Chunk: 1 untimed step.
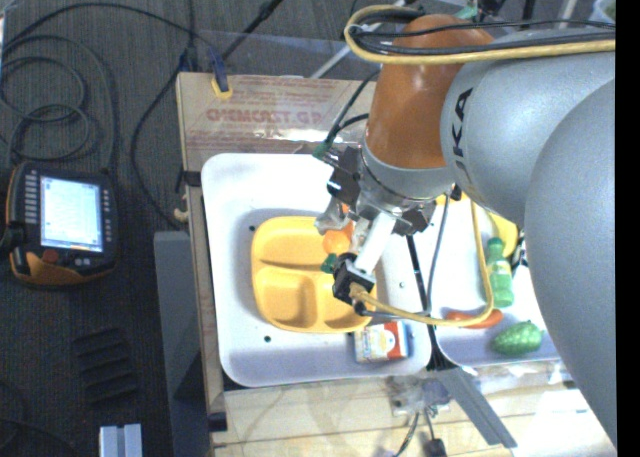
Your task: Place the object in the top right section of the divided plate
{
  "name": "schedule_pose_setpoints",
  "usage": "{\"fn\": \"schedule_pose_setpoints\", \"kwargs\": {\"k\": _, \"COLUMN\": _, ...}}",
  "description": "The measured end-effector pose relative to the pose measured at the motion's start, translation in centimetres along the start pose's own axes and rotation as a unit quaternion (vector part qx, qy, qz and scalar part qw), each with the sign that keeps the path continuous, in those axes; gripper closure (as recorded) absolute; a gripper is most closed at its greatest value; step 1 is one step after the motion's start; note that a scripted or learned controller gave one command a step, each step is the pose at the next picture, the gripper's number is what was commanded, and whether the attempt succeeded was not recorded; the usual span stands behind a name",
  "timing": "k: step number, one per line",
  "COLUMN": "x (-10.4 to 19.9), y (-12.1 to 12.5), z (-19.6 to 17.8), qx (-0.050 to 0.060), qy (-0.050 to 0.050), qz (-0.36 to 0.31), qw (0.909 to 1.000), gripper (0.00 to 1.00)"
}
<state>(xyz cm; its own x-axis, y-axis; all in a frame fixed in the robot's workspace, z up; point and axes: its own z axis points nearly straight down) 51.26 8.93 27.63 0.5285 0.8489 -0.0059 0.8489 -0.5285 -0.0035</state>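
— Where was the gripper at that moment?

— Low over the left bin, at the right-hand edge of the yellow divided plate. The arm came in from the right and covered much of the right bin.

— Spread or pressed together?

— I could not tell; the wrist hid that part.

— And the object?

— A small orange object sat right under the gripper, at the plate's upper right edge. Whether it was pinched or simply lay on the plate was not clear.

— Anything else in that bin?

— 1 small carton with an orange side, lying just beside the plate's lower right corner.

— The other bin?

— 3 things I could make out: a green bottle, a green lumpy piece near the front, and an orange-red piece between them and the divide.
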Motion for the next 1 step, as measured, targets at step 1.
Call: {"fn": "schedule_pose_setpoints", "kwargs": {"k": 1, "x": 3.58, "y": -2.48, "z": -0.21, "qx": 0.0, "qy": -0.001, "qz": -0.002, "qw": 1.0, "gripper": 1.0}}
